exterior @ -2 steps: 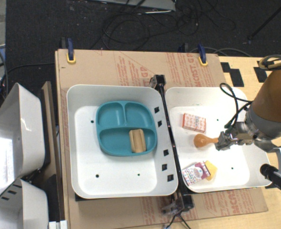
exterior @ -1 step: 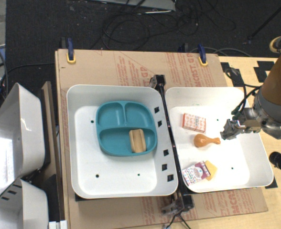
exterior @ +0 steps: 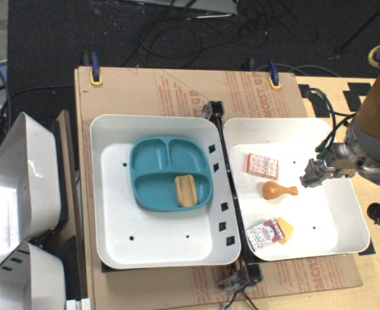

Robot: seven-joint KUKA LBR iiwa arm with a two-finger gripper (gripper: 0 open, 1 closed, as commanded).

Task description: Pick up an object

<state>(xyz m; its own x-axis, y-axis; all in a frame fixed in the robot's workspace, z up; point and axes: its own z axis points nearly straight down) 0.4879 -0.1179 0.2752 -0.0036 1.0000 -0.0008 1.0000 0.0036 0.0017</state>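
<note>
Three loose objects lie on the floor of the right bin. An orange pear-shaped toy rests near the bin's middle, its narrow end pointing right. Above and slightly left of it lies a small red-and-white carton. Toward the near wall lies a pink-and-white packet with a yellow piece at its right end. The three are apart from one another.

The gripper hangs over the right bin, just right of the toy's narrow end and close to it; whether it touches the toy cannot be told. Nothing is seen between the fingers, and their spacing cannot be told from this slant. The grey arm enters from the right, with its orange band above the wrist.

The left bin holds a teal divided plate, which has two upper sections and one wide lower section. A tan, bread-like block lies in the lower section, toward its right. Both bins sit side by side on a brown cardboard sheet, held by clamps at its far edge.
</note>
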